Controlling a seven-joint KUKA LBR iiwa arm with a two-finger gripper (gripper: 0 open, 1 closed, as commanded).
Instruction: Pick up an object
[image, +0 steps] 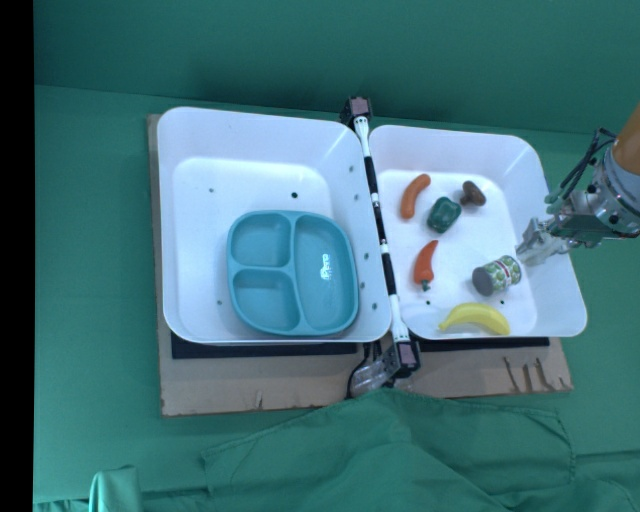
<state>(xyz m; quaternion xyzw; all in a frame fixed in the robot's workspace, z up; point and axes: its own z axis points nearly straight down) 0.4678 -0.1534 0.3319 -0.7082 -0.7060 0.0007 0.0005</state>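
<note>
We see the claw poised at the right rim of the right bin, just beside the small can that lies on its side. We cannot tell how the claw is set, and nothing shows between its tips.

Taking the can as our landmark: the yellow banana lies just below it, the red pepper sits to its left, and the green pepper, the brown mushroom and the orange sausage lie above and to its left. Well apart to its left, in the left bin, rests the blue divided plate.

We judge the can the likeliest target. Being round and on its side, it may roll off when touched, perhaps against the banana. The bin wall is close behind the claw, so a low descent could catch the rim. The claw could also close on nothing, or pinch the can's edge and drop it on lifting.
</note>
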